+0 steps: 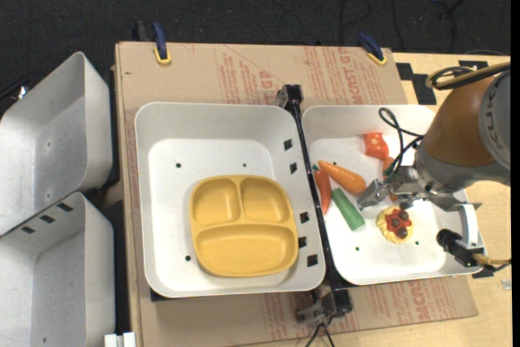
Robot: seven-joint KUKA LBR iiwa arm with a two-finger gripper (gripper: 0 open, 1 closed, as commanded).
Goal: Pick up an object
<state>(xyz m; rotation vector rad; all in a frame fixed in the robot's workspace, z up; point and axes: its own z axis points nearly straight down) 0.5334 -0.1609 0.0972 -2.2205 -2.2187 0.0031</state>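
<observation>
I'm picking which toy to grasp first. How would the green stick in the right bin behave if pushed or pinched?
The green stick looks like a smooth, rigid plastic cylinder, so it would probably roll sideways if nudged. Its glossy surface may slip between fingers. It lies against the carrot and close to the gripper, so a push could shift both.

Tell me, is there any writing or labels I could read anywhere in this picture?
Flat brown cardboard sheet under the bins: faint red printing, upside down; it seems to include "LTD" near the top, the rest too blurred to read.
Red printing along its bottom edge: too blurred to read.
Yellow plastic divided plate, white bins: no text.
</observation>
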